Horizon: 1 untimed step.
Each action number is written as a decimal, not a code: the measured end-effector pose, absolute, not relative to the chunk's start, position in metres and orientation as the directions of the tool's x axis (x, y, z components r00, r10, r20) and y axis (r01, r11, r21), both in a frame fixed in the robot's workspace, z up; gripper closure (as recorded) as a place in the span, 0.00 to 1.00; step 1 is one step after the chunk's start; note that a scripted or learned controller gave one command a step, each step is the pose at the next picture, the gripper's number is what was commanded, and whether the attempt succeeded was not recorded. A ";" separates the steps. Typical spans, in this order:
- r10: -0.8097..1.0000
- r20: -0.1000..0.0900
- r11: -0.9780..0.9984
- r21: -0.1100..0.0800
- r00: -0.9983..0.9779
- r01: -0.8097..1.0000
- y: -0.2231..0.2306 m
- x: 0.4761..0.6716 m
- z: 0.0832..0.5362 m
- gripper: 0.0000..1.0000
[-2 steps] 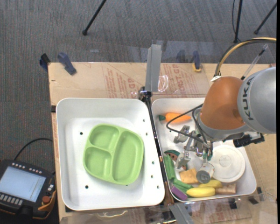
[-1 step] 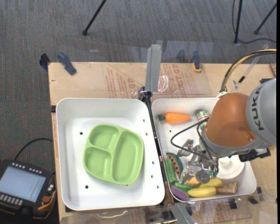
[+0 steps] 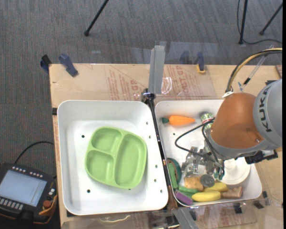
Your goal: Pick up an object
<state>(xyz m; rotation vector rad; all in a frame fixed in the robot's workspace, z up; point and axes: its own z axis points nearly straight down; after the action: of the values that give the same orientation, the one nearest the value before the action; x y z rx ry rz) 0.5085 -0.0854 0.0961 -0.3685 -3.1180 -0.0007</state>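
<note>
Left bin (image 3: 66, 128): one green divided plate (image 3: 116, 157), lying flat, no arm near it.

Right bin (image 3: 248, 194): orange carrot (image 3: 181, 120) at the far side, long axis running left–right; yellow banana (image 3: 207, 195) along the near wall, also left–right (small toys crowd round it).

Hand (image 3: 200, 165): low over the near-centre clutter, the banana just nearward of it, the carrot well apart on the far side; whether it is spread or pinching anything cannot be told.
</note>
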 end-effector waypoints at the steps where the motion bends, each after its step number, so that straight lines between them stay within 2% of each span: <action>1: 0.147 -0.006 0.989 0.002 -0.989 0.147 -0.038 0.482 0.190 1.00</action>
<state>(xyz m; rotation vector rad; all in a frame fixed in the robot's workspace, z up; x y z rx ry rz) 0.4819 -0.0375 0.1895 -0.2319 -3.1393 -0.0020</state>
